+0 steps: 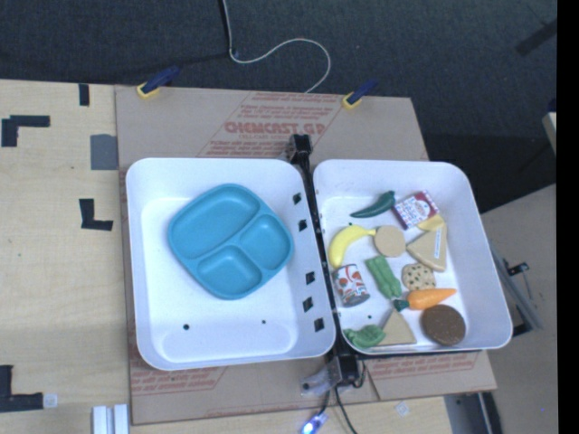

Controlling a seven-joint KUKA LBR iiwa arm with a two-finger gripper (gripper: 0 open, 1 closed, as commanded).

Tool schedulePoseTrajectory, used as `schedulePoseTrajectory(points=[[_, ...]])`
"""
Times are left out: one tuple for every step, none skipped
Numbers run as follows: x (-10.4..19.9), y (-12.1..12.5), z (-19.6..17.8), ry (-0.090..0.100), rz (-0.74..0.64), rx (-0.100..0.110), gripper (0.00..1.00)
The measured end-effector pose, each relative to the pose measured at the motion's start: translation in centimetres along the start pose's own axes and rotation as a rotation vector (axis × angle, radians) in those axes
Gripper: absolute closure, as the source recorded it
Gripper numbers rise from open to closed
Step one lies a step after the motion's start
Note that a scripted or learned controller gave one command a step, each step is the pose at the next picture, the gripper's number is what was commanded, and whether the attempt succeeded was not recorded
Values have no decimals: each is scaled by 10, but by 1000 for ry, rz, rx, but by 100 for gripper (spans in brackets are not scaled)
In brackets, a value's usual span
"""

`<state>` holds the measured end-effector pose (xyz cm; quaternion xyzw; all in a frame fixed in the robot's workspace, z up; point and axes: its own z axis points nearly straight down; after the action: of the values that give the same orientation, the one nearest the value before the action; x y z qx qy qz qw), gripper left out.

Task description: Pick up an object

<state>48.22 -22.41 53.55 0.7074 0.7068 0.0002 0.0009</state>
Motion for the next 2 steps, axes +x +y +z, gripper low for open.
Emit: schedulePoseTrajectory(points=[[103, 3, 0, 3, -13, 0, 100], [187, 2, 1, 2, -12, 2, 100]])
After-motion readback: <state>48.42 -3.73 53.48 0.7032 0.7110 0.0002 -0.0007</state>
